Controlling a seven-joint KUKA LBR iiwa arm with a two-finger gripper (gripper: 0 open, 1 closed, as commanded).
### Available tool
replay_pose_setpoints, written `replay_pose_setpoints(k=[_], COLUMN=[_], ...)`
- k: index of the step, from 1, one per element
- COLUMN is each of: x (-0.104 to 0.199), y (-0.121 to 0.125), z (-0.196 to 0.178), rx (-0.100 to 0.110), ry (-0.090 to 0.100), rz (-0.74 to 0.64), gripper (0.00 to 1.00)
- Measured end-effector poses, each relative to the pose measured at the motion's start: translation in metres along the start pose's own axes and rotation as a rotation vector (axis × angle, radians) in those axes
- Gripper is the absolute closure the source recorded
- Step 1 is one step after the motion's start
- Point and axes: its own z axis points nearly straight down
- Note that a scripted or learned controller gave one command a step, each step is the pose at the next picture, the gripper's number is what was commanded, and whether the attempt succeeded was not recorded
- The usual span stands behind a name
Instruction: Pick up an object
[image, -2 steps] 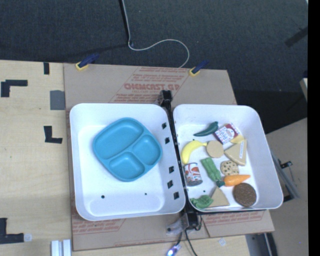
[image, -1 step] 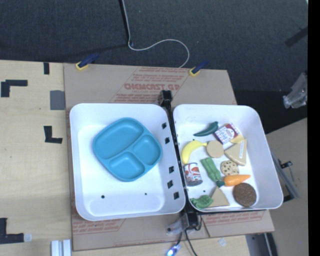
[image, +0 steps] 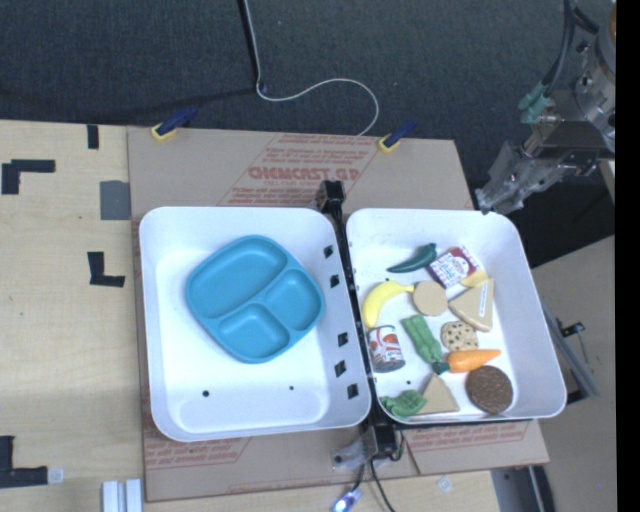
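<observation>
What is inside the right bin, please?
The right bin holds toy food: a banana, a can, a carrot, a cookie, a brown disc and more. The pieces overlap, so some parts are hidden.

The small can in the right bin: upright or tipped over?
Tipped over. The can lies on its side on the right bin floor, its red label facing up, between the banana and the green piece.
</observation>
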Motion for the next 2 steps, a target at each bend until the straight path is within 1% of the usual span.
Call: replay_pose_setpoints(k=[1,2], x=[0.084,0.143], y=[0.001,0.001], z=[0.001,0.001], rx=[0.001,0.001], ry=[0.0,-0.001], rz=[0.002,0.006], gripper=[1.0,1.0])
